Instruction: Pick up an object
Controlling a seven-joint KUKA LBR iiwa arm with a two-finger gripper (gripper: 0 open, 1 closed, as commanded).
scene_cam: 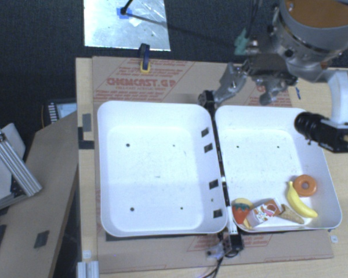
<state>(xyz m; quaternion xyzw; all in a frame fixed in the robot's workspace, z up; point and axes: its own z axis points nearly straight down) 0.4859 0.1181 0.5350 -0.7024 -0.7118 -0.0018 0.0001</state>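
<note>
We see the pincer (252,91) above the right bin's (261,126) far rim, fingers spread and bare; a banana (298,201) lies near the front corner.

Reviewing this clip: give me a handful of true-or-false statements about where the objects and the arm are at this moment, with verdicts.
1. The yellow plastic banana lies in the right-hand shallow white bin. True.
2. The orange ring-shaped doughnut toy sits in the left-hand shallow white bin. False: it is in the right bin, beside the banana.
3. The objects are gathered at the near edge of the right bin. True.
4. The hand is down among the objects. False: it is at the far edge of the bins, well away from them.
5. The small red-and-white packet lies between the round orange-red fruit toy and the banana. True.
</note>
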